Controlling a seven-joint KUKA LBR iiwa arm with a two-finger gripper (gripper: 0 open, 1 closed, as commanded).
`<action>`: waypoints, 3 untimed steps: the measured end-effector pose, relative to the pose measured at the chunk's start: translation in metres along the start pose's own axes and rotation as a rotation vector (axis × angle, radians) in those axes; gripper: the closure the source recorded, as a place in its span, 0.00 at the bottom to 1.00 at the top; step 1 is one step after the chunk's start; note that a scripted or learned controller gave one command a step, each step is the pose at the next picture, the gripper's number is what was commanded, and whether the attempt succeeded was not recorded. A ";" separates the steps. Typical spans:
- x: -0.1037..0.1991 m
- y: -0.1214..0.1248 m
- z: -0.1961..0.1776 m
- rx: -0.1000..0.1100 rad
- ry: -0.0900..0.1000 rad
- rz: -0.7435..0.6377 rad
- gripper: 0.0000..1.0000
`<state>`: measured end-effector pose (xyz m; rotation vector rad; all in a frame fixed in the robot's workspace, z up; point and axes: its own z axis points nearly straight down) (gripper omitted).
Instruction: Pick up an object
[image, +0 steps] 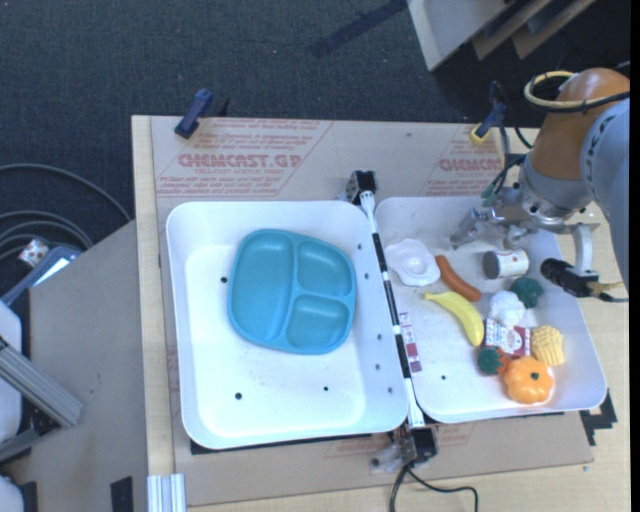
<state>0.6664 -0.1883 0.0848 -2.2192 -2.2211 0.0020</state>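
In the camera view, the gripper (492, 222) hangs over the far part of the right bin (590, 385); I cannot tell its state. Just beside it lies a white cylinder (506, 264). Nearby lie a carrot (458, 279), a banana (458, 313) and a small pumpkin (527, 380). The left bin (200, 400) holds a blue divided plate (291, 291).

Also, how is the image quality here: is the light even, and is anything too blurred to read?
In the camera view the light is soft and even; the white bins look bright with weak shadows. The blue plate is sharp enough. The gripper and the small toys near the banana are soft and hard to read.
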 end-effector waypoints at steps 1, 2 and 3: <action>0.025 0.000 0.000 0.000 0.001 0.000 0.00; 0.043 0.000 0.000 0.000 0.001 0.000 0.00; 0.035 0.000 0.000 -0.002 -0.001 0.001 0.00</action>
